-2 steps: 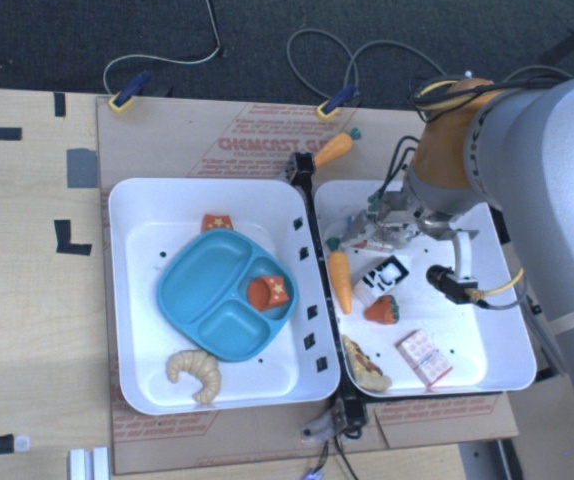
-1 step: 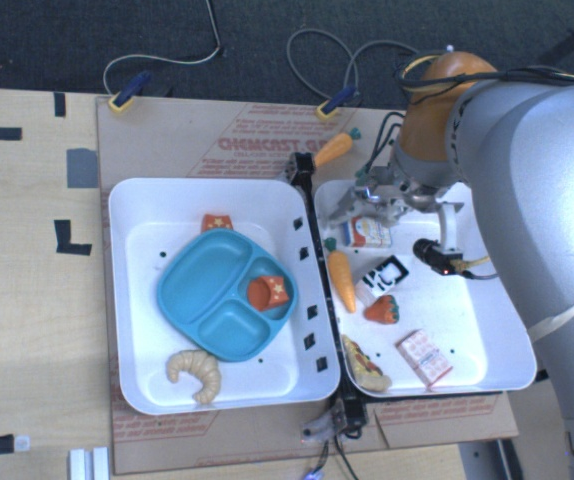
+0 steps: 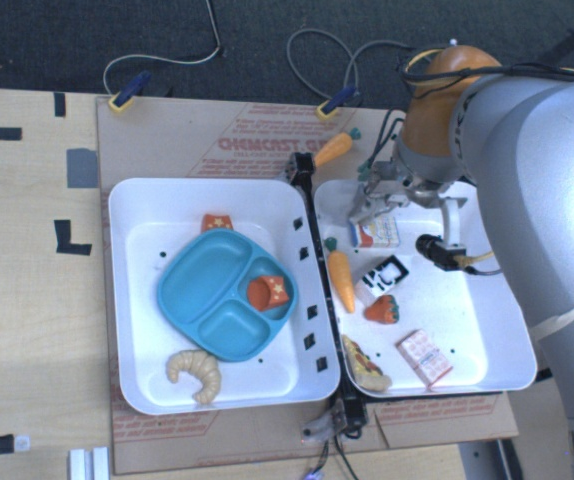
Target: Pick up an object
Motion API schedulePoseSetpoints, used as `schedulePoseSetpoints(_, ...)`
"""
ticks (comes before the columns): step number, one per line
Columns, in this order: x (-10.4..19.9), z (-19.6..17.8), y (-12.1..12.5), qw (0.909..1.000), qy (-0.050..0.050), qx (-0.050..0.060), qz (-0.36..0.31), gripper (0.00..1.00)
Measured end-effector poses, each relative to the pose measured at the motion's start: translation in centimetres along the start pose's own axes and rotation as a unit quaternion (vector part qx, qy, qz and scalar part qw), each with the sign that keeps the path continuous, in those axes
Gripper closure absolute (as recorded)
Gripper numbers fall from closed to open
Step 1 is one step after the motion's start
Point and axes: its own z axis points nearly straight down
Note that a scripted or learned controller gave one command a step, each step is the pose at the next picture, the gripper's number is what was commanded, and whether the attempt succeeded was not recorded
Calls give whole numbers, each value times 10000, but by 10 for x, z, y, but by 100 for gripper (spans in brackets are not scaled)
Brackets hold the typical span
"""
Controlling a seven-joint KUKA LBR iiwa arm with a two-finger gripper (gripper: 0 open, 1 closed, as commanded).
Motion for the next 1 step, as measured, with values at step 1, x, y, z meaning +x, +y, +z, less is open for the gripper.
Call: schedulePoseSetpoints(1, 0, 0, 0, 10000, 1, -4, 0, 0)
